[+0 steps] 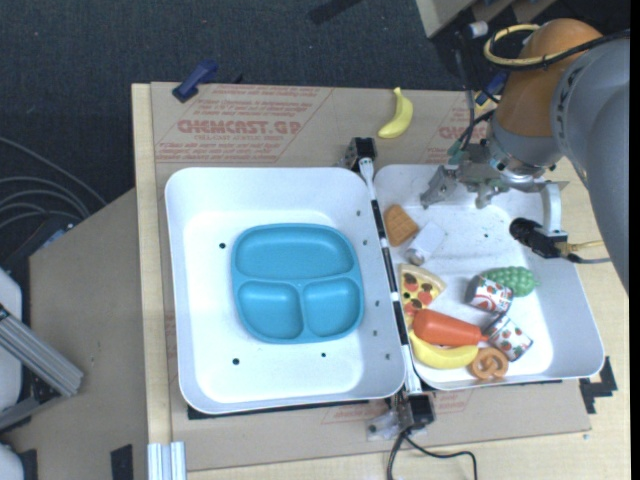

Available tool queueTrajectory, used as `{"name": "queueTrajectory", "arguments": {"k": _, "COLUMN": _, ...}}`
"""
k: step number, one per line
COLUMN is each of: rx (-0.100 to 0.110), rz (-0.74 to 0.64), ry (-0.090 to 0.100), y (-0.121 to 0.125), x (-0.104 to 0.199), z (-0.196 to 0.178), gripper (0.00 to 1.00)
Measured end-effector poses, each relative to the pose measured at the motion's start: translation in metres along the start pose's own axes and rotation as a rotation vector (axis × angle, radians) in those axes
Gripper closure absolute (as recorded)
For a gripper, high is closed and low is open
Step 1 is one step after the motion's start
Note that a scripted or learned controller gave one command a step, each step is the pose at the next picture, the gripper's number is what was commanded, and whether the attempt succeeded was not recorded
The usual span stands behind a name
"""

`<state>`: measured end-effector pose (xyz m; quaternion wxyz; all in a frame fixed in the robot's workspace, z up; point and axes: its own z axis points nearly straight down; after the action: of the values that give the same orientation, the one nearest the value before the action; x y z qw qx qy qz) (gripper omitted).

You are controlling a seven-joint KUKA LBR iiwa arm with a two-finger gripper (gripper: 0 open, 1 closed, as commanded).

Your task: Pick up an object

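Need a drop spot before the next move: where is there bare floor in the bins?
Left bin: bare white all around the blue divided plate. Right bin: open middle between bread slice and green toy. Crowded near corner: pizza slice, carrot, banana, pretzel.

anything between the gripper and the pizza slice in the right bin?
Yes. In the camera view, a brown bread-like piece lies on the bin floor between the gripper near the bin's far edge and the pizza slice. The rest is bare white floor.
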<state>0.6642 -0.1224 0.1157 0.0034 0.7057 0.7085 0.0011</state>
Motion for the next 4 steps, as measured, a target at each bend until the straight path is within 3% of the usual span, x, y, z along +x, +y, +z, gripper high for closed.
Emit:
{"name": "queueTrajectory", "arguments": {"k": 1, "rx": 0.009, "rz": 0.003, "ry": 0.004, "y": 0.002, "x": 0.01, "z": 0.031, "gripper": 0.0}}
{"name": "queueTrajectory", "arguments": {"k": 2, "rx": 0.007, "rz": 0.002, "ry": 0.003, "y": 0.003, "x": 0.01, "z": 0.02, "gripper": 1.0}}
{"name": "queueTrajectory", "arguments": {"k": 3, "rx": 0.008, "rz": 0.002, "ry": 0.003, "y": 0.003, "x": 0.01, "z": 0.021, "gripper": 0.0}}
{"name": "queueTrajectory", "arguments": {"k": 4, "rx": 0.005, "rz": 0.002, "ry": 0.002, "y": 0.003, "x": 0.01, "z": 0.01, "gripper": 1.0}}
